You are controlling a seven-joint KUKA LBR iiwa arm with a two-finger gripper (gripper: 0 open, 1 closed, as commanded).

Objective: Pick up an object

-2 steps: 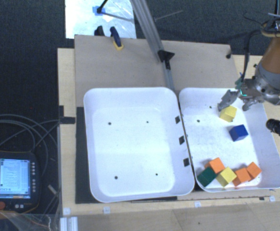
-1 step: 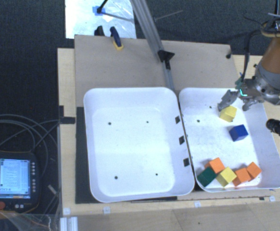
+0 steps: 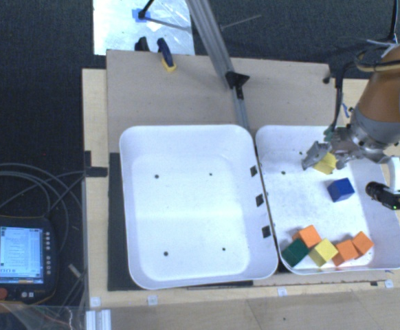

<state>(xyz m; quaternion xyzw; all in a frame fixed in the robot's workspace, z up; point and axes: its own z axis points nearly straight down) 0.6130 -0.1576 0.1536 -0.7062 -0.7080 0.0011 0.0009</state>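
Observation:
My gripper (image 3: 327, 158) hangs over the back part of the right bin (image 3: 291, 201), reaching in from the right. A small yellow block (image 3: 326, 163) sits between its grey fingers, which are shut on it. Just in front of it and to the right, a blue cube (image 3: 340, 189) lies on the bin floor. Along the bin's front edge lies a cluster of blocks: an orange cube (image 3: 310, 236), a green cube (image 3: 295, 252), a yellow cube (image 3: 322, 252) and two more orange cubes (image 3: 345, 250) (image 3: 362, 242).
The left bin (image 3: 128, 146) stands beside the right one, joined to it by black clips (image 3: 260, 200). A grey pole (image 3: 214, 36) slants down to the back rim between the bins. A teach pendant (image 3: 18, 256) with cables lies off the bench at left.

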